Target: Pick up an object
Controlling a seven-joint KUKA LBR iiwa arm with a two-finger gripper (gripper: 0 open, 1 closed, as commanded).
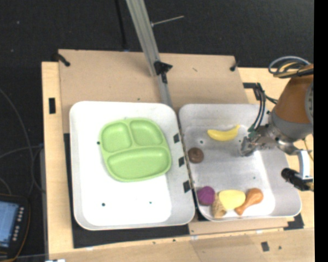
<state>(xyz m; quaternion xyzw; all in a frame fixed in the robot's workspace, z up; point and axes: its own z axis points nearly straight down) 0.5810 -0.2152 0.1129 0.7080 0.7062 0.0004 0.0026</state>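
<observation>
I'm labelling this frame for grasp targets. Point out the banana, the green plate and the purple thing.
banana (223, 134), camera view, middle of its curved body
green plate (135, 149), camera view, ridge between its compartments
purple thing (206, 194), camera view, centre of its top

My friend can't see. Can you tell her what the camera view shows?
A robot arm's gripper hangs over the right white bin, beside a banana. That bin also holds a brown ball, a purple ball, a yellow block and an orange toy. The left bin holds a green divided plate.
</observation>
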